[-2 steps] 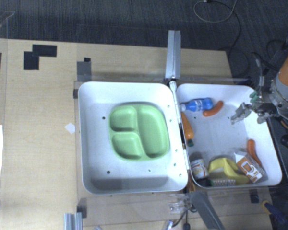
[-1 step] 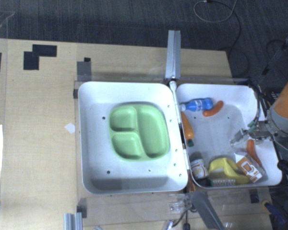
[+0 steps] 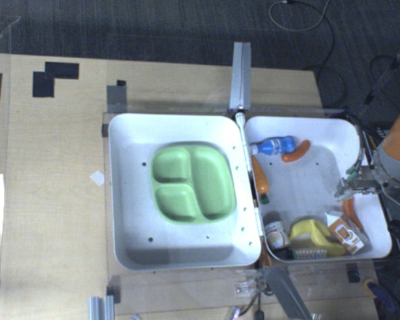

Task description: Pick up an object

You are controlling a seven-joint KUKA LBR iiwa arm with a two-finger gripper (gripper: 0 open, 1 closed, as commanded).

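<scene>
I'm hovering my hand (image 3: 350,187) at the right wall of the right shallow white bin (image 3: 333,129), can't tell its state, reaching stage, and next I'm needing to drop onto the small orange carrot-shaped toy (image 3: 351,212) just below it.

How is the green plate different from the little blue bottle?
The green plate is wide, flat and split into three sections; the blue bottle is small and lies on its side. The plate sits in the left bin, the bottle among other things in the right bin. Both rest untouched.
</scene>
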